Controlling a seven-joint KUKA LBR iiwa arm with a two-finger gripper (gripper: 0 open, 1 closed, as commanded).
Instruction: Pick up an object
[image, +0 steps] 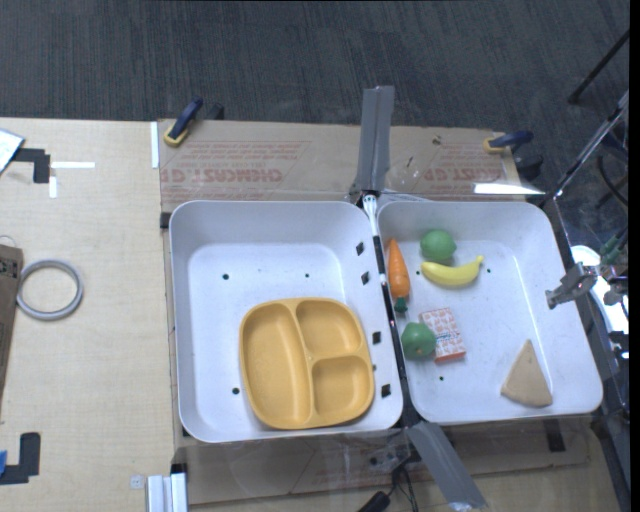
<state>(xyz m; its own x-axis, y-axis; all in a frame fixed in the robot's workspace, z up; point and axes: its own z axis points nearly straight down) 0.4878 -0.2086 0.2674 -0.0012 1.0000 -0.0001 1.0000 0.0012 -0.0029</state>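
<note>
Pretty clearly a robotics lab or test bench, not anyone's kitchen. Two shallow white bins (200, 330) sit side by side on a sheet of printed cardboard (260, 165) that's clamped down with blue-and-yellow clamps (183, 122). The light wood bench (90, 400) has a roll of tape (47, 289) lying on it and bits of tape stuck on as markers. The "food" in the bins looks like plastic toy stuff, like the banana (452, 271) and carrot (398, 270), and the floor is dark office-type carpet (300, 50).

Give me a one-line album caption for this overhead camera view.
Yellow divided plate in the left bin; carrot, banana and other toy foods in the right bin.
</note>
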